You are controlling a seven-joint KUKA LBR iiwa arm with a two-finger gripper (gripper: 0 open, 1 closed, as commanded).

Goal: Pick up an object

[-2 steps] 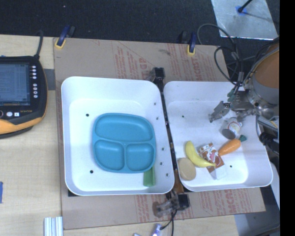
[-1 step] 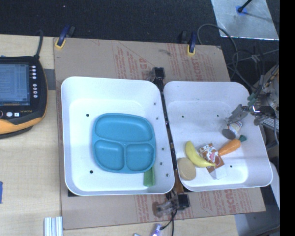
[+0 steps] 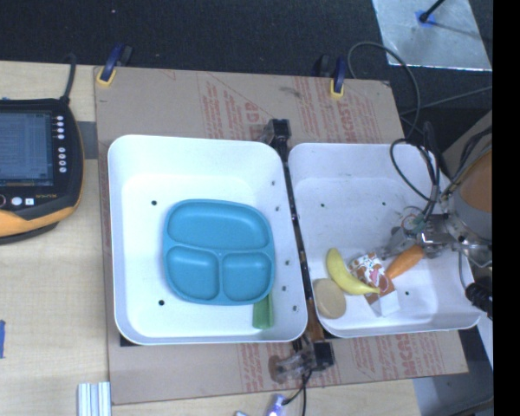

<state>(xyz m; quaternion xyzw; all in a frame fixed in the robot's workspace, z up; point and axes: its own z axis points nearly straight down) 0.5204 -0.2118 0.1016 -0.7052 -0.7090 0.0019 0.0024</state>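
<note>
A pale wood-grain worktop [image 3: 35,319] runs along the near edge, overlaid by a brown cardboard sheet [image 3: 217,102] that carries the two white bins. In the left bin [image 3: 130,180] lies a smooth blue plate [image 3: 218,250] with three compartments, and a small green block [image 3: 263,313] rests just beside its near right corner. In the right bin [image 3: 329,180], toward its near side, sit a round tan disc [image 3: 330,300], a curved yellow banana [image 3: 347,273] touching it, a crinkled red-and-white packet [image 3: 372,271] against the banana, and a tapered orange carrot [image 3: 404,260] slanting toward the arm. The pincer [image 3: 425,229] hangs low over the right bin's right part, just above the carrot's far end; whether it is wide or narrow I cannot tell. Black cables [image 3: 412,159] loop up from the wrist. A handheld control tablet [image 3: 24,167] with a dark screen lies at left. Beyond the cardboard, blue-and-yellow clamps [image 3: 110,65] grip its far edge before dark carpet [image 3: 243,16].
</note>
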